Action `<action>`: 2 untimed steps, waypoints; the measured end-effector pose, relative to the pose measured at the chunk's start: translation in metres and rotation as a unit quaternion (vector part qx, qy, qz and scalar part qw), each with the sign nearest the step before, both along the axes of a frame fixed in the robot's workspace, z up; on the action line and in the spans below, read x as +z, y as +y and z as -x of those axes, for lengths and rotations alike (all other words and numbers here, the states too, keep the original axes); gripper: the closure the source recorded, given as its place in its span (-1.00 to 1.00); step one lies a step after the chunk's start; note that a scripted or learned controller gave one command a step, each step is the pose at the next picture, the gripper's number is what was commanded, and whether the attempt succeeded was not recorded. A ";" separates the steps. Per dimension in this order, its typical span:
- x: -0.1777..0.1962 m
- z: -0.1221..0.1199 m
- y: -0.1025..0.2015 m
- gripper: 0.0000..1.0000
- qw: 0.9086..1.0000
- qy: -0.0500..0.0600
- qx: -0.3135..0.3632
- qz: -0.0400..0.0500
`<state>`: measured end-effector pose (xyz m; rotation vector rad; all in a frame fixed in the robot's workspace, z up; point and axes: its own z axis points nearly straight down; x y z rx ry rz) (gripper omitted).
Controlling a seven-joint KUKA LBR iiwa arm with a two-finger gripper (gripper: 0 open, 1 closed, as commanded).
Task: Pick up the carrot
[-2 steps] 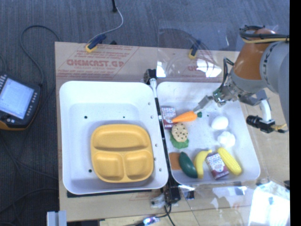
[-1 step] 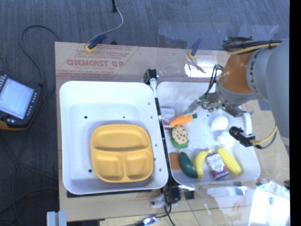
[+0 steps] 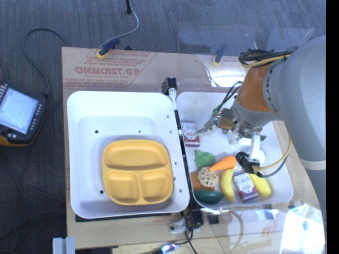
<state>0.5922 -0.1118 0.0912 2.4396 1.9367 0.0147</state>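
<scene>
Two white bins side by side on the table [image 3: 106, 70]. The left bin [image 3: 85, 110] holds a yellow tray [image 3: 137, 171] with three compartments, sitting flat toward its near half. The right bin [image 3: 197, 109] holds the clutter. The carrot [image 3: 223, 163] lies loose on the floor of the right bin, about mid-bin, tilted, with the thick end up-right and the tip down-left. A green leaf [image 3: 204, 157] is just beside it on the left, a cookie [image 3: 207, 178] is just below the tip, and a banana [image 3: 228, 185] is just below the thick end. Corn [image 3: 261, 184] and a red box [image 3: 245, 187] are at the near right, touching each other. A dark green piece [image 3: 209, 197] sits at the near wall (can't tell what it is). A small red-and-white carton [image 3: 189, 133] lies by the wall between the bins. The arm [image 3: 296, 99] reaches in from the right. The tool [image 3: 238, 134] hangs over the right bin, near the carrot on its far side. I cannot tell whether the tool is apart or together. A pendant [image 3: 18, 112] lies on the floor, left of the table.
</scene>
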 end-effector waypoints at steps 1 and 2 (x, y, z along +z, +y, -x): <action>-0.001 0.062 -0.065 -1.00 0.997 0.003 -0.074 -0.005; -0.001 0.087 -0.016 -1.00 0.975 -0.003 -0.224 -0.005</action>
